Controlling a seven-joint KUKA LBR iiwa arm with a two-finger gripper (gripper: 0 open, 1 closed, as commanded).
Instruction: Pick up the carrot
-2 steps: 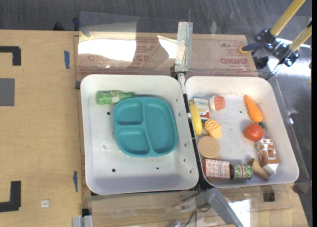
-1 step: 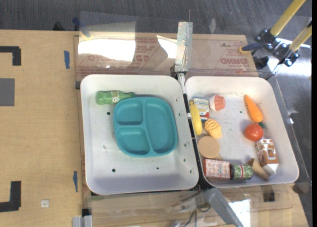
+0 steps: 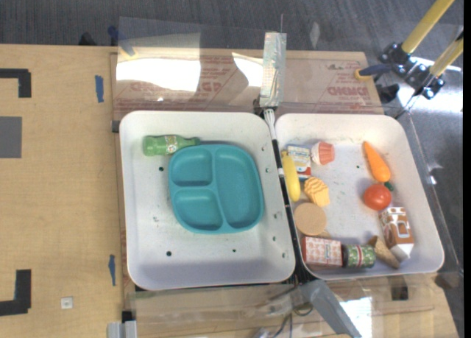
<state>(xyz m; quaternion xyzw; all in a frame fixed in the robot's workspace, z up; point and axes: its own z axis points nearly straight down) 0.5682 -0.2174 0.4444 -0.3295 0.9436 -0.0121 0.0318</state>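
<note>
Lying nearest, at the right white bin's [image 3: 423,182] front edge: red-labelled can [image 3: 322,251] and green-labelled can [image 3: 360,257]. Sitting behind them: round red tomato [image 3: 377,196]. Orange carrot [image 3: 377,162] is resting just beyond, touching nothing else. Occupying the left white bin [image 3: 140,204]: teal divided plastic plate [image 3: 215,187]. Gripper state: cannot tell.

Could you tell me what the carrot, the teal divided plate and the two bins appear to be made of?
Carrot: probably moulded plastic, as its even orange colour suggests a toy.
Teal plate: likely plastic with a matt finish, uniform in colour with soft rounded compartments.
Left bin and right bin: seemingly thin white plastic or coated metal; rounded corners, speckled floor. I cannot tell which.
</note>
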